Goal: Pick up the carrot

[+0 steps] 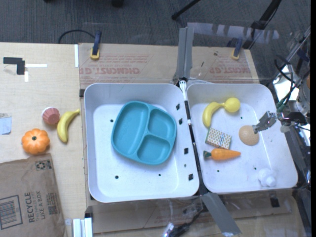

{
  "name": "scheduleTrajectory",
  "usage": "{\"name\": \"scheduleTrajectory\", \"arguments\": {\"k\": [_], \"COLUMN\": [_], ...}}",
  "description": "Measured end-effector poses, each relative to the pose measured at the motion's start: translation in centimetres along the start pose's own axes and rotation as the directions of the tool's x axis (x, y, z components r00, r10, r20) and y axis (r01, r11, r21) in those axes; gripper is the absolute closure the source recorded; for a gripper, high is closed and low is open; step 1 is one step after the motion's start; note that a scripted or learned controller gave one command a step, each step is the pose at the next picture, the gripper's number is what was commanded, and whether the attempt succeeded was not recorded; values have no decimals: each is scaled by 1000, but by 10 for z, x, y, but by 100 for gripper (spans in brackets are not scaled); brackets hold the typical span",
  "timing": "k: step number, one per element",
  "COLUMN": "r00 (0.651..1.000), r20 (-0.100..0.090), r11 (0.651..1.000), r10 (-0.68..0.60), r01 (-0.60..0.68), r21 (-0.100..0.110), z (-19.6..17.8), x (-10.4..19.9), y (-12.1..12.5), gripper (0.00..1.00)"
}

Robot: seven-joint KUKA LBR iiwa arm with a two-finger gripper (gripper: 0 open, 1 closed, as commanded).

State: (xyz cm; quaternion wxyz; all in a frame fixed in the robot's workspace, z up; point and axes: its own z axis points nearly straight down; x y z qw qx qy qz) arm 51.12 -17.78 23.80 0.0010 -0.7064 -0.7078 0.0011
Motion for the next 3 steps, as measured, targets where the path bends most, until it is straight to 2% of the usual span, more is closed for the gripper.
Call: {"name": "scheduleTrajectory", "arguments": {"k": [1, 2, 3], "r00": [999, 999, 834], "r20": [0, -1, 2], "r11": [999, 999, 834], "r10": [-50, -44, 552], "r01": [50, 44, -552], "r21": [-2, -1, 0], "z": [147, 138, 47], "x": [57, 55, 96], "y": [-33, -33, 15], "gripper": [0, 100, 100]}}
